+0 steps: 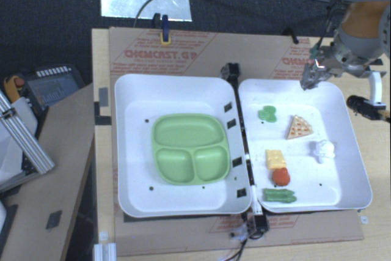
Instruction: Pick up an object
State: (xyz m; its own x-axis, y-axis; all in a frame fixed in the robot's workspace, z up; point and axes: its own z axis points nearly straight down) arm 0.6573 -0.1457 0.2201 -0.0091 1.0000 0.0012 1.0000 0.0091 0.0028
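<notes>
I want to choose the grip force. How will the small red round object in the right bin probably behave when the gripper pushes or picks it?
The red round object looks like a toy tomato, so it is probably light and rigid. Its rounded shape suggests it may roll when nudged. It touches the yellow block, so a push could also shift that piece.

The arm (pixel 366 9) is cut off by the right edge, and the gripper (pixel 310 79) is too small to read its fingers.
</notes>
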